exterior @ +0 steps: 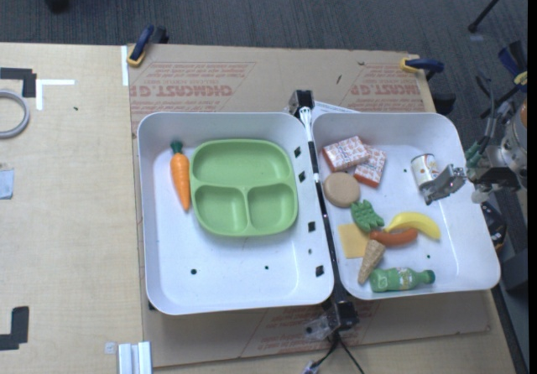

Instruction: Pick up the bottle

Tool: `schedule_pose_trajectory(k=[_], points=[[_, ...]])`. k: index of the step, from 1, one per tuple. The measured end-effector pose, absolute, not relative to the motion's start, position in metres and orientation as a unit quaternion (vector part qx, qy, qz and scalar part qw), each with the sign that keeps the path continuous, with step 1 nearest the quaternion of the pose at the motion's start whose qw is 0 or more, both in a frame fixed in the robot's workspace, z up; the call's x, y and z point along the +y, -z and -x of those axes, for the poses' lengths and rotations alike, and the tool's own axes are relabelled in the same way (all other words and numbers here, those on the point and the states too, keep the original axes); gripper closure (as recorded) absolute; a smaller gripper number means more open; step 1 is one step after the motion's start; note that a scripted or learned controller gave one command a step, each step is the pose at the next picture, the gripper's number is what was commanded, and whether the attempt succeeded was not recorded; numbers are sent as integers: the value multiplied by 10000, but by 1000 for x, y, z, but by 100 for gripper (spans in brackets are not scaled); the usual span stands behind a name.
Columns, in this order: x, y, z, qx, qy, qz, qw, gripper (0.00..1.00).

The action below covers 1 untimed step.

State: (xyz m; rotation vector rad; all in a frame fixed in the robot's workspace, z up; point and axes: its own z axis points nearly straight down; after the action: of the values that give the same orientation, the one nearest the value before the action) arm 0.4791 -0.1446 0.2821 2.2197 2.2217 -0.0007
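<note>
The bottle [401,279] is green with a pale label and lies on its side along the front wall of the right bin [470,255], cap pointing right. My gripper [441,184] hangs over the right side of that bin, reaching in from the right edge, just below a small white can [424,168]. It is well behind the bottle and apart from it, with a banana [419,224] lying between the two. Nothing shows in its grasp.
An ice-cream cone [370,259] touches the bottle's left end. Behind it lie a red sausage [394,237], cheese slice [351,240], green leaf [366,216], round cookie [341,189] and two red-white packets [346,152]. The left bin [168,272] holds a green divided plate [245,186] and a carrot [179,175].
</note>
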Motion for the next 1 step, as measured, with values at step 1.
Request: schedule_pose_trajectory(k=[1], points=[[-145,-292,-480,7075,3,-7067,12,100]])
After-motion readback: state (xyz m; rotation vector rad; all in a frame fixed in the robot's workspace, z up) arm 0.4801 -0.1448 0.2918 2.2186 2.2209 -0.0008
